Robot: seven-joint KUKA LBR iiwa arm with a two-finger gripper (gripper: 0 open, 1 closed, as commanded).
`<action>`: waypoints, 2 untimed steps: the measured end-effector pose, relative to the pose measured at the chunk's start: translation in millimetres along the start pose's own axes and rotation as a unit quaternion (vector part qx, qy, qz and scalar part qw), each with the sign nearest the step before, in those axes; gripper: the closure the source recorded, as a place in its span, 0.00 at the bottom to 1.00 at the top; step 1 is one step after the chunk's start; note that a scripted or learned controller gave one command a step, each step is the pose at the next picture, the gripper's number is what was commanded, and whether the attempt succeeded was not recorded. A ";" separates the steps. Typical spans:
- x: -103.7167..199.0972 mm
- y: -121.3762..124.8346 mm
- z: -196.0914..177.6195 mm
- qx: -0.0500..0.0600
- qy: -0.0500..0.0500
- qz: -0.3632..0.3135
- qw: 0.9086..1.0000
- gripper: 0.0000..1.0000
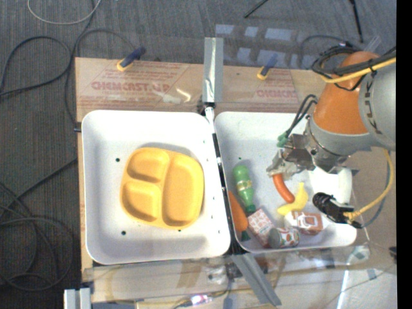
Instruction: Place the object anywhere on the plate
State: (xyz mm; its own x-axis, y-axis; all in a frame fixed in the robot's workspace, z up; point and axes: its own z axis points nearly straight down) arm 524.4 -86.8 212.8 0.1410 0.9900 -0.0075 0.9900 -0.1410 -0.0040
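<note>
Toy pile [283,227]: it lies at the near edge of the right bin [257,131]; small boxes, an orange carrot [237,212] and a yellow banana [293,200] touch each other. A grasp here could catch two things, or push one away.
Red pepper [282,187]: it is directly under the claw and seems to be the thing to move. It is thin and smooth, so I think it may slip out.
Green bottle [243,181]: near the wall between the bins; it could be hit on the way across.
Plate [164,187]: yellow, with compartments, in the left bin [103,172], well apart from the pepper.
Claw [288,163]: low over the right bin; I cannot tell if it grips anything.
Arm [347,118]: it comes from the right, wrist bent down.
</note>
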 end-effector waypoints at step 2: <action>133.7 9.7 29.7 0.000 0.003 -0.123 0.992 1.00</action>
State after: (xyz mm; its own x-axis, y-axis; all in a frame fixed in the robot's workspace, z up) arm 552.6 43.9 182.0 -0.1058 0.9944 -0.0005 0.9944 0.1058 -0.0051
